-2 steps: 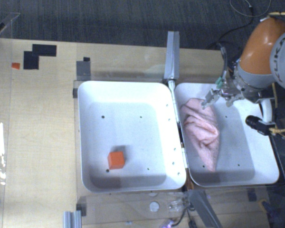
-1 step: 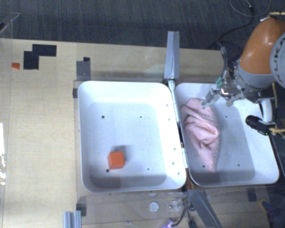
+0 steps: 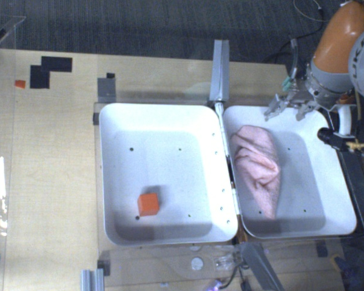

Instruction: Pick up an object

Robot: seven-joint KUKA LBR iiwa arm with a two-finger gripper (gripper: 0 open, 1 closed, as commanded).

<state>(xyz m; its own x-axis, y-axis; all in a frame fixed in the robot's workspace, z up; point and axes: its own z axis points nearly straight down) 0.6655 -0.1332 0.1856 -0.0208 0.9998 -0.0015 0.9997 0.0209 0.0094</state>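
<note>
Arm (image 3: pixel 346 35) is reaching in from the right, gripper (image 3: pixel 289 108) hanging over the right bin's (image 3: pixel 327 223) far edge w/ fingers spread, nothing btwn them. Pink cloth (image 3: pixel 258 162) is lying in the right bin's left half, near the gripper. Orange block (image 3: pixel 148 204) is sitting in the left bin (image 3: pixel 115 162).

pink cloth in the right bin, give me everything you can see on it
The pink cloth is a soft, crumpled fabric, pale pink, bunched into a long lump with folds and creases. It lies flat on the floor of the right bin, in the bin's left half, running from near the far wall toward the near one and narrowing at its near end. Its left edge lies close to the wall beside the left bin. The gripper is up by the bin's far rim, apart from the cloth.
</note>
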